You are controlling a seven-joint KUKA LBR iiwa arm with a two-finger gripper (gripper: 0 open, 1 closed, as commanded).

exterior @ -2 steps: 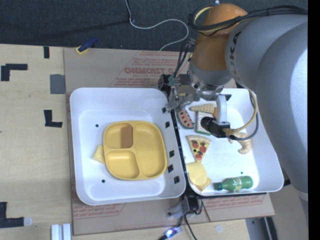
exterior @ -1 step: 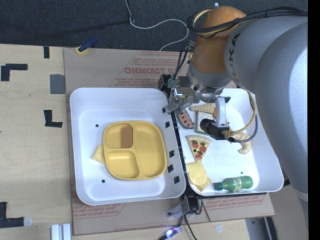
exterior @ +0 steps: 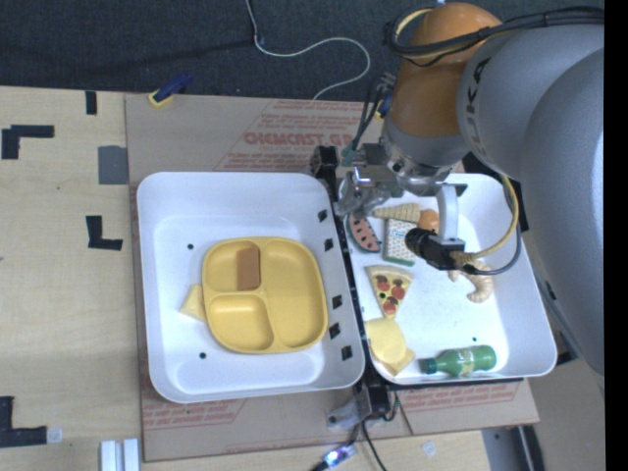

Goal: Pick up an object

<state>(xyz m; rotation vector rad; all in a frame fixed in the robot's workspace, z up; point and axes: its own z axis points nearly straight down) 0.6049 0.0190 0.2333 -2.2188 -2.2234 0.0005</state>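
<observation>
Grey arm (exterior: 549,116) loomed over the right bin (exterior: 520,361), its end effector (exterior: 392,189) above the watermelon slice (exterior: 365,234); whether it was parted I couldn't tell. Descending squarely should help.

Glossy white plastic bins (exterior: 162,263); matt yellow plastic plate (exterior: 294,292)

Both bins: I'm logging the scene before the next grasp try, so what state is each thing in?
Yellow divided plate: flat in left bin, brown piece in its top compartment.
Green bottle: lying on its side in right bin.
Pizza slice: lying flat.
Watermelon slice: flat, by the divider.
Yellow wedge: flat, near front edge.
Gripper: low over right bin.
</observation>
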